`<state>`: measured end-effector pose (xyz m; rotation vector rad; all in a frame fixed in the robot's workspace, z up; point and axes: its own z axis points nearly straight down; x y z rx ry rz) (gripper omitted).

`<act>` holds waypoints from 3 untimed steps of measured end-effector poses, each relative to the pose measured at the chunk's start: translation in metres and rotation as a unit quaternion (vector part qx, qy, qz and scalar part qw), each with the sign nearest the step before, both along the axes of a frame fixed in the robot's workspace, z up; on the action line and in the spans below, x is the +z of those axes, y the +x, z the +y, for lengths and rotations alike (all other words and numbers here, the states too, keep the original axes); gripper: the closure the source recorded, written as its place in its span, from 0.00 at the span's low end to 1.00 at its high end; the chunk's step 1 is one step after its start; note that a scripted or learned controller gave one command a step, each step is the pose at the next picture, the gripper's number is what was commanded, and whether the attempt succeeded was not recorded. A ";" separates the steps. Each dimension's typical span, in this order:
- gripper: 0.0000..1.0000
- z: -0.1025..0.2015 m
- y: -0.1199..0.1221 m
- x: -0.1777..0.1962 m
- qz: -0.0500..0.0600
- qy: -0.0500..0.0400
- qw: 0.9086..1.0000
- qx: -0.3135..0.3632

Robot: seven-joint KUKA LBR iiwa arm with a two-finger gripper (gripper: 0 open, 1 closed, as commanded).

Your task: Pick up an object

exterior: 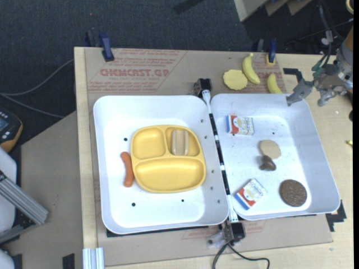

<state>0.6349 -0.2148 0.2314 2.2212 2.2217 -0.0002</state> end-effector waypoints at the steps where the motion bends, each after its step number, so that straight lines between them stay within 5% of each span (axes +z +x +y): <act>1: 0.00 0.025 -0.047 -0.155 0.005 0.002 1.000 0.000; 2: 0.00 0.081 -0.094 -0.147 0.003 0.002 1.000 0.001; 3: 0.00 0.034 -0.031 -0.073 -0.006 -0.003 1.000 0.000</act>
